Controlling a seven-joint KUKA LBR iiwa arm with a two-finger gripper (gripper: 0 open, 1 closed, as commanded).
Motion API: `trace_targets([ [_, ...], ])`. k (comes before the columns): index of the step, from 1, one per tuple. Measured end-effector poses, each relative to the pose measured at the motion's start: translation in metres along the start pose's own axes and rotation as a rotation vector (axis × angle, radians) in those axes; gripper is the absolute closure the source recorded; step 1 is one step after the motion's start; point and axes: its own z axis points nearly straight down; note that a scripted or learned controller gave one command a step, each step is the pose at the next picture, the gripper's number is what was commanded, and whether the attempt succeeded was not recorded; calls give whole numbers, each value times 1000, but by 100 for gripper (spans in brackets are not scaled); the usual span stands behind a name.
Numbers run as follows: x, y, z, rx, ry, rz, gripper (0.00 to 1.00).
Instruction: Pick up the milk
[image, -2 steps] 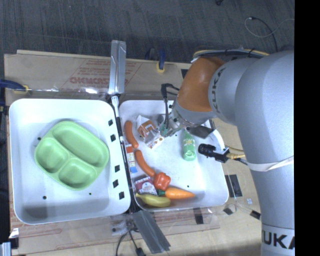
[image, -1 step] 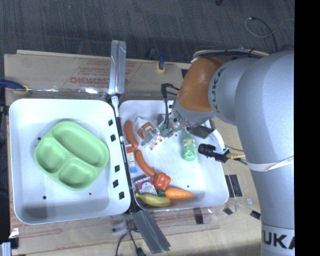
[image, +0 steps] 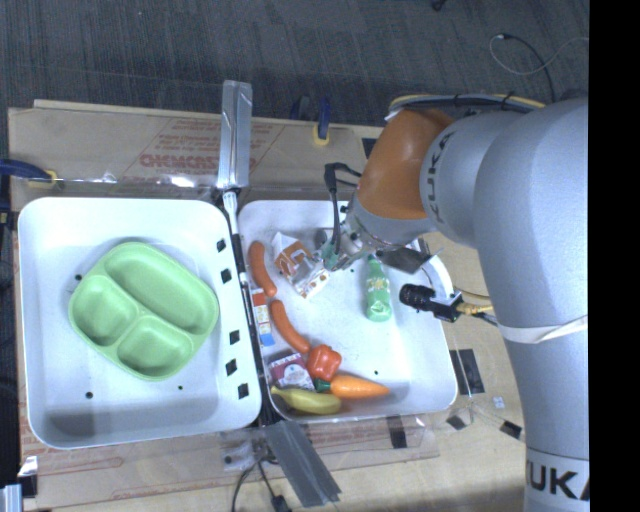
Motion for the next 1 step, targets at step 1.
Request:
trace_targets([
  [1, 80, 4, -79, 1, 2, 202, 100],
])
